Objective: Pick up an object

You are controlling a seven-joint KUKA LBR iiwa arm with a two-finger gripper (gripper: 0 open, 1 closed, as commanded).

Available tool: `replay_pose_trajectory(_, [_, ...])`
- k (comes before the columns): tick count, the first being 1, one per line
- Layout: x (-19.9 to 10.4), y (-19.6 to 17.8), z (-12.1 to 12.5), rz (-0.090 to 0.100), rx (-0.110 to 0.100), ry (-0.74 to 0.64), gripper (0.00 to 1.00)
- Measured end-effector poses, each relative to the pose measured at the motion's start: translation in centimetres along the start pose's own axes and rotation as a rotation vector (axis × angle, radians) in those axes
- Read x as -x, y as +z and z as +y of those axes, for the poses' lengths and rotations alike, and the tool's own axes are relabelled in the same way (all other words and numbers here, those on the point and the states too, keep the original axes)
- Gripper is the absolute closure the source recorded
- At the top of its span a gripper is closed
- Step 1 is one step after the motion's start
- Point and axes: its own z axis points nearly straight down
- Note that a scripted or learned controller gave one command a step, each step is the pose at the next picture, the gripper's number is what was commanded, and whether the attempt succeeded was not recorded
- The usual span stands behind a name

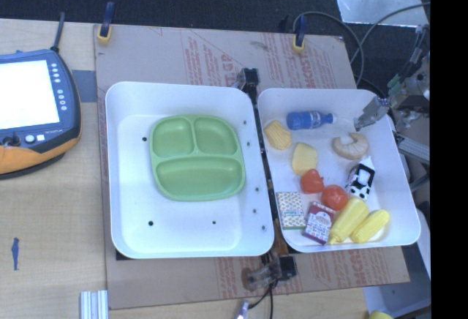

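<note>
Bagel [351,145] beside pincer [368,114] (perhaps apart).

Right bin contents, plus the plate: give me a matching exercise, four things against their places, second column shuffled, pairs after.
Things:
1. green divided plate
2. blue bottle
3. black-and-white cow toy
4. two corn cobs

Places:
A. near corner of the right bin, by its right wall
B. middle of the left bin
C. far part of the right bin, lying on its side
D. right bin, just past the corn cobs, near the right wall

Pairs: 1-B, 2-C, 3-D, 4-A

The hand sits at the right bin's far right rim.
</note>
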Motion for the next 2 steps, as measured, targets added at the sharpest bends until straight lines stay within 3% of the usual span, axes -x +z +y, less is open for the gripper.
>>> replay_pose_trajectory(1, [-7.8,10.8,-0.8,0.0,-0.003,-0.003,0.0])
replay_pose_trajectory(2, [-7.1,17.3,-4.1,0.0,-0.002,-0.001,0.0])
